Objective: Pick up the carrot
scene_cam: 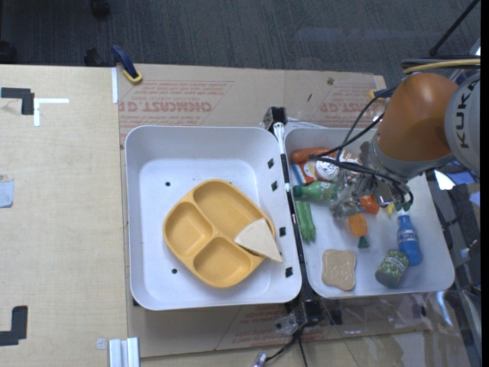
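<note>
The carrot (357, 225), a short orange piece with a green tip pointing toward the near rim, lies near the middle of the right bin (437, 277). The gripper (357, 197) hangs just above its upper end, dark and tangled with cables; whether the fingers are spread or pressed together cannot be told, and nothing shows between them.

Around the carrot the bin is crowded. A green cucumber (306, 220) lies along the left wall, a slice of bread (339, 270) sits toward the near rim, a green can (392, 268) and a blue bottle (408, 239) lie to the right. Farther back, an orange item (309, 155) rests by the far wall, partly under the arm (416, 117). Bare floor shows between the bread and the can.

The left bin (153, 281) holds a yellow tray (202, 235) with three compartments, tilted in the view, and a pale wedge (258, 239) lies on its right edge. White floor lies open all around the tray.

Both bins sit on brown cardboard (191, 98) over a light wood desk (53, 220). Grey carpet (229, 14) runs beyond the far edge.
</note>
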Available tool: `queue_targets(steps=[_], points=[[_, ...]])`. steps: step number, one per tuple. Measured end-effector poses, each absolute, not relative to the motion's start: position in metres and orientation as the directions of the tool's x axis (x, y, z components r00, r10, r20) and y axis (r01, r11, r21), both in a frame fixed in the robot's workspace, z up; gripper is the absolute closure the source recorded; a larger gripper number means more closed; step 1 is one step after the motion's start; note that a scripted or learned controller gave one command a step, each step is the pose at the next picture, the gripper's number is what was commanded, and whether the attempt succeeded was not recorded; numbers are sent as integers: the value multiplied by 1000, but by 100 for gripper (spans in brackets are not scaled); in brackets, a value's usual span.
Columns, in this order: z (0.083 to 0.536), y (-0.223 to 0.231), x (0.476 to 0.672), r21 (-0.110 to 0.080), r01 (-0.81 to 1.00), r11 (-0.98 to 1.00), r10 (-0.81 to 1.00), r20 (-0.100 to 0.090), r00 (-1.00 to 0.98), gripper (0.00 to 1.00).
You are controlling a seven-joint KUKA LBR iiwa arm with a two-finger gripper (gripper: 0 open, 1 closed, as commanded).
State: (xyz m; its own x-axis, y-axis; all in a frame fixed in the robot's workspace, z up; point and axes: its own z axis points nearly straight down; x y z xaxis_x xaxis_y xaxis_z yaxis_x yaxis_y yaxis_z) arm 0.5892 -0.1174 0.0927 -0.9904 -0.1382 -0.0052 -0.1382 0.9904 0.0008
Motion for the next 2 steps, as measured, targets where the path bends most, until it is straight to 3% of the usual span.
queue_targets(steps=[1,2], points=[[93,-118,589,0,-138,990,-138,-4,-990,0],[92,-135,539,0,282,959,282,-2,-959,0]])
